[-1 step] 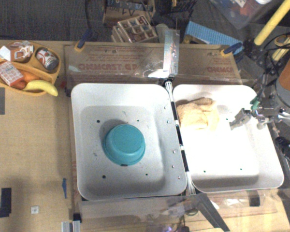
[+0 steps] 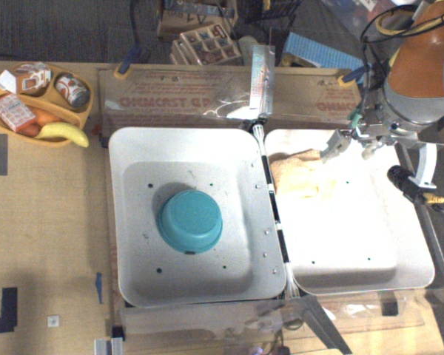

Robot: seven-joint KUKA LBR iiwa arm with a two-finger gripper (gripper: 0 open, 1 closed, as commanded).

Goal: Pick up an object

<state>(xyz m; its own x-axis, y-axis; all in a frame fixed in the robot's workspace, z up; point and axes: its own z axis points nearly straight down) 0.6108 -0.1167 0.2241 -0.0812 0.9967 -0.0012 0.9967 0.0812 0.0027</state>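
An upturned teal bowl (image 2: pixel 191 220) sits in the middle of the left bin (image 2: pixel 133 161). A pale tan, soft-looking object (image 2: pixel 296 170) lies in the back left corner of the right bin (image 2: pixel 399 265); its shape is washed out by glare. My gripper (image 2: pixel 351 149) hangs over the back of the right bin, just right of the tan object. It is open, with one finger (image 2: pixel 333 149) slanting toward the tan object and nothing between the two.
A cardboard wall (image 2: pixel 177 98) runs behind both bins. A yellow tray (image 2: pixel 0 117) with a banana (image 2: pixel 63 132) and food packs sits on the bench at back left. A black fitting (image 2: pixel 405 183) juts over the right bin's right rim.
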